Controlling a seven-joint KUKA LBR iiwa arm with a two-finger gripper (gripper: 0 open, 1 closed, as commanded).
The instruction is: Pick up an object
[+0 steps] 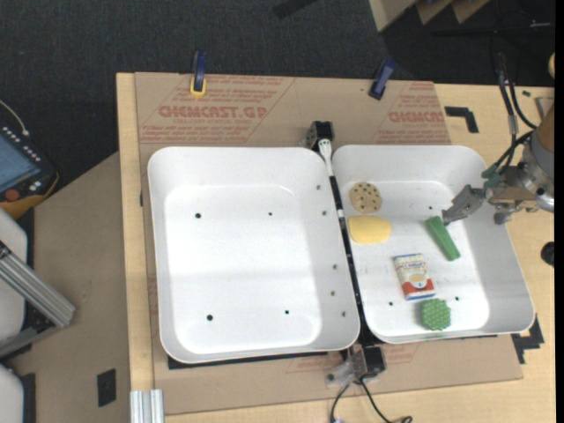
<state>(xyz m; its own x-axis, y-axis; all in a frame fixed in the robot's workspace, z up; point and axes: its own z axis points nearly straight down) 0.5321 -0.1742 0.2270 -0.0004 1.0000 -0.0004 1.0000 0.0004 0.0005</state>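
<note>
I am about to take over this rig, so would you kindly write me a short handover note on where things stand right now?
Gripper: at the right bin's far right edge, just above the green stick; nothing seen between its fingers.
Objects, all in the right bin: cookie near the divider, yellow piece just below it, green stick right of centre, small carton below, green bumpy block at the near edge.
Done: nothing picked up yet.
Left: grasp and lift one object; the green stick looks nearest.
</note>
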